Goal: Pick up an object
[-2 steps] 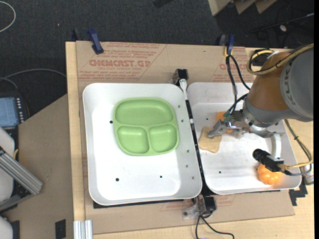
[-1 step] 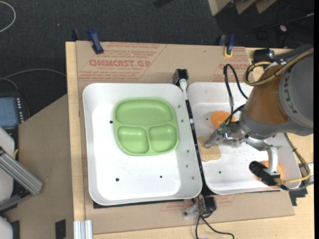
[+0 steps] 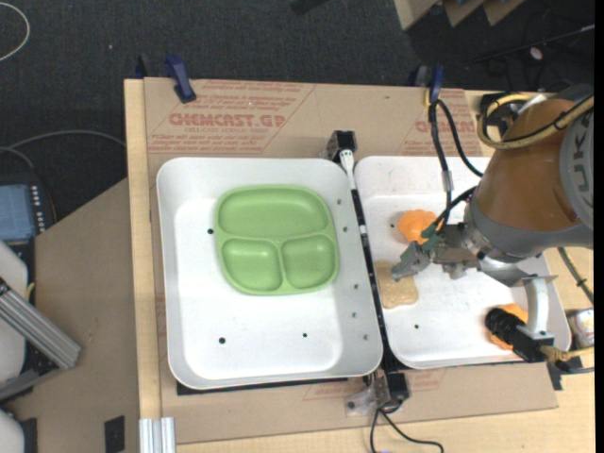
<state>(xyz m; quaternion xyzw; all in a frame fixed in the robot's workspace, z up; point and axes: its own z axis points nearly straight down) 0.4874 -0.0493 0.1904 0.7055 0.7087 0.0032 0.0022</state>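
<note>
In the right bin [image 3: 444,347] a round orange object [image 3: 411,223] lies near the left wall. A flat tan piece [image 3: 399,295] rests a little nearer the front. My gripper [image 3: 412,260] hangs low over the bin's left part, between these two things, just below the orange one and just above the tan one. The grey and orange arm [image 3: 528,187] covers the bin's right side. I see nothing held in the gripper.
The left bin [image 3: 189,328] holds a green divided plate [image 3: 276,239] in its back half. A black divider [image 3: 363,253] runs between the two bins. The bench is brown cardboard with blue clamps [image 3: 179,78] at the back edge.
</note>
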